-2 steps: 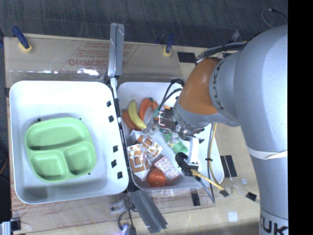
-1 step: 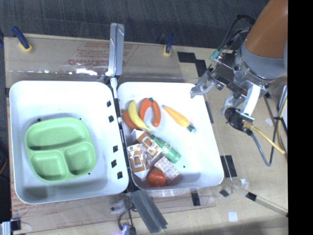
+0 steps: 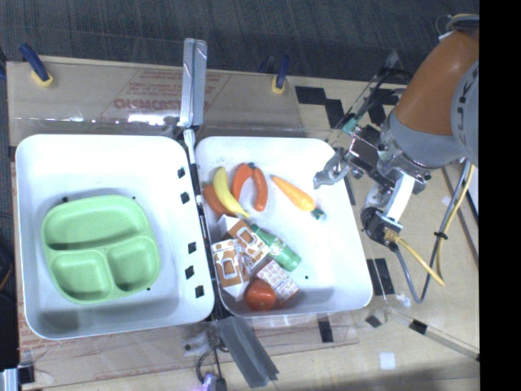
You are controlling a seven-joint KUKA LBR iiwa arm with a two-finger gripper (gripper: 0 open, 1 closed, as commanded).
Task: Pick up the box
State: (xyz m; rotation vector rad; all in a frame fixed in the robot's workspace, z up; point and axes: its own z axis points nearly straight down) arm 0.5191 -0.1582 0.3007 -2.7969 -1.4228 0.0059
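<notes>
Two white bins side by side; green divided tray (image 3: 98, 247) in the left one. In the right bin (image 3: 346, 279), near its front-left corner: patterned box (image 3: 232, 261), long axis slanting front-left to back-right, under a green bottle (image 3: 277, 251). Gripper (image 3: 330, 172) over the back-right rim, well apart; box lies forward-left. Finger state: cannot tell.

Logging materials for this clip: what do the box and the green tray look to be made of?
The box looks like printed cardboard, matte, with orange-and-white panels and creased edges. The green tray looks like moulded plastic, smooth with a slight sheen and rounded compartments. Both are judged by look alone.
</notes>
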